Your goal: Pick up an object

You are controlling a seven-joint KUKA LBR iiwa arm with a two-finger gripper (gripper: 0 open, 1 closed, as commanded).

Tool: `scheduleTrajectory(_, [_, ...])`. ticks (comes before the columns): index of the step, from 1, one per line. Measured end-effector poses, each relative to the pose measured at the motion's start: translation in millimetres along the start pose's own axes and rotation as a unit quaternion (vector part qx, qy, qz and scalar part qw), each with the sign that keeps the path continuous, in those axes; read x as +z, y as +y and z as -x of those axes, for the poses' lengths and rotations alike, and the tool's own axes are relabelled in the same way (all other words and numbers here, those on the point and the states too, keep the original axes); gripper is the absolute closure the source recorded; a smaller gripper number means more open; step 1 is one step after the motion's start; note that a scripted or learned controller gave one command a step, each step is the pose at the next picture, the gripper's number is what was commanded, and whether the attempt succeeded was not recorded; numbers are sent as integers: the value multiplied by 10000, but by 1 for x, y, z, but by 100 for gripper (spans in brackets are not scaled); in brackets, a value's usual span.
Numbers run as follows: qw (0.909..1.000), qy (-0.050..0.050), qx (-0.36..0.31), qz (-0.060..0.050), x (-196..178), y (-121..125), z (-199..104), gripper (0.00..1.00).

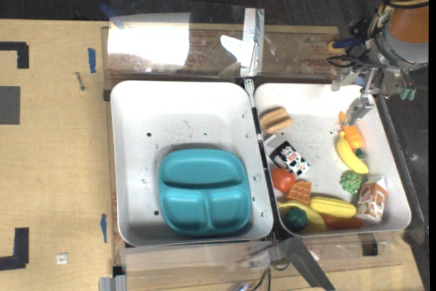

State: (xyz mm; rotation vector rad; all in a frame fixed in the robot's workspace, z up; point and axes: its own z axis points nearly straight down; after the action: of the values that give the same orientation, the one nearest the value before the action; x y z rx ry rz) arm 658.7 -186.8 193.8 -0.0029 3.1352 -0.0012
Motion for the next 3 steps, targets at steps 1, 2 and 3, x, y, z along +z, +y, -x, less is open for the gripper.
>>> scheduleTrajectory(1, [9984,-2,557,-7,105,-38,-3,0])
scheduleTrajectory(2, [9976,7,689,-1,107,-25,-52,0])
scheduleTrajectory(3, [9977,-36,676,-13,93,-24,-49,100])
